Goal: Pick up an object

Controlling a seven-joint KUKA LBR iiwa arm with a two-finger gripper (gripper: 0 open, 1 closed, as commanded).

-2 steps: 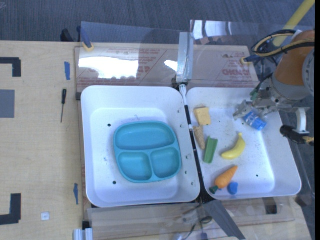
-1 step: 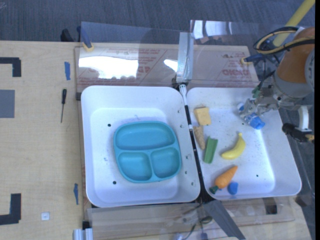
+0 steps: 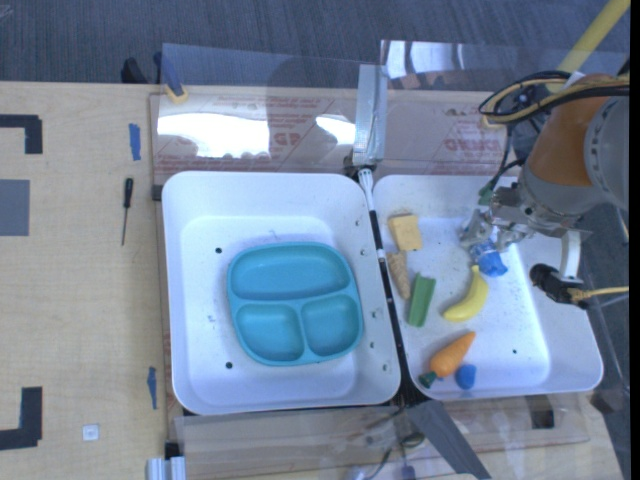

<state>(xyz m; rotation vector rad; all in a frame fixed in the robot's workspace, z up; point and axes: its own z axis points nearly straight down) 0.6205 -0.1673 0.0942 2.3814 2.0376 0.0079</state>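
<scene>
We see a wooden bench (image 3: 70, 298) carrying two shallow white bins side by side. The left bin (image 3: 190, 218) holds a teal divided plate (image 3: 295, 301) with three compartments, lying flat near the bin's centre. The right bin (image 3: 530, 353) holds the small items. The arm (image 3: 575, 153) enters from the right, grey with an orange band above the wrist, and its gripper (image 3: 487, 240) hangs over the upper middle of the right bin. A small blue piece (image 3: 491, 264) sits directly at the fingertips, but we cannot tell how far the fingers are spread or whether they have hold of it. Touching or just below the blue piece lies a yellow banana (image 3: 468, 299); its long axis runs diagonally, upper end toward the gripper, lower end toward the bin's front left, and its body curves gently. A green block (image 3: 420, 300) lies left of the banana, long axis nearly upright in the view, tilted slightly. An orange carrot (image 3: 453, 353) with a green tip lies near the front, pointing up-right, with a blue ball (image 3: 466, 375) touching its lower side. A yellow square piece (image 3: 405, 232) lies near the divider, above a tan stick (image 3: 399, 271).
</scene>
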